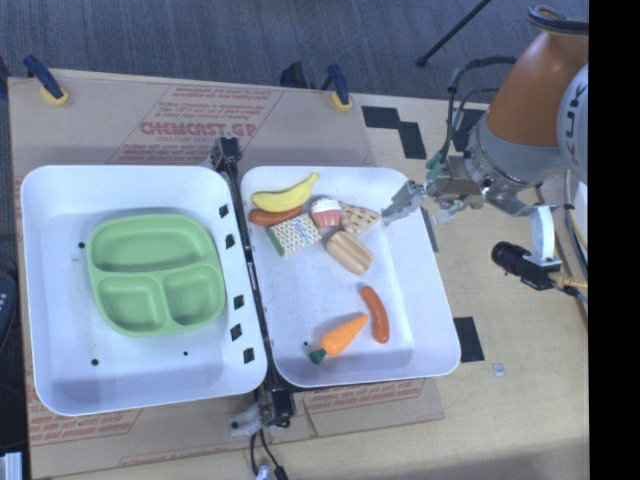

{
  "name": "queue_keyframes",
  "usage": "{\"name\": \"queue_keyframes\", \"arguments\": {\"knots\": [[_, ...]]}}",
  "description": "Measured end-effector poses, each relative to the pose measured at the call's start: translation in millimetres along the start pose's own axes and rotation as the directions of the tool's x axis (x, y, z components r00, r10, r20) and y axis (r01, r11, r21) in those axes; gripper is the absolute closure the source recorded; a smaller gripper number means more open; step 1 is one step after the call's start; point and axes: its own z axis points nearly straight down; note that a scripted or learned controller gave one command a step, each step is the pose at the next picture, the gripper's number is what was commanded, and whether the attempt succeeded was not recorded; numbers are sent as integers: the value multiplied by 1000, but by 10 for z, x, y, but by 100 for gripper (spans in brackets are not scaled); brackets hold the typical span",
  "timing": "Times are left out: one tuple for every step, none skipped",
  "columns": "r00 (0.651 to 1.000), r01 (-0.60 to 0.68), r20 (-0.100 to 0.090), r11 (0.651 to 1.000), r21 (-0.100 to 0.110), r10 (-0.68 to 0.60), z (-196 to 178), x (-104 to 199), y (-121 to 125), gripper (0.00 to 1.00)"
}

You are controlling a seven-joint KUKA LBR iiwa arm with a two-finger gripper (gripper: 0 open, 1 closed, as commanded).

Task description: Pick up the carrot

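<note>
Tool (405, 200) poised at right bin's (440, 318) upper right rim, finger opening too small to be judged, carrot (340, 336) lying near front wall, arm cropped at right, cardboard-covered tabletop (180, 118)

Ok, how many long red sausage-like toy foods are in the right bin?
2: one red sausage near the orange carrot at the front, another tucked under the yellow banana at the back.

Green divided tray (155, 273) in left bin (40, 268); banana (285, 193), sausage (375, 314) in right bin (425, 298).
</note>
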Motion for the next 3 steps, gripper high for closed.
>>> {"name": "queue_keyframes", "arguments": {"knots": [[985, 173, -1, 985, 0, -173, 436, 560, -538, 0], [934, 358, -2, 934, 1, -358, 1680, 640, -862, 0], [933, 361, -2, 933, 1, -361, 1575, 639, -854, 100]]}}
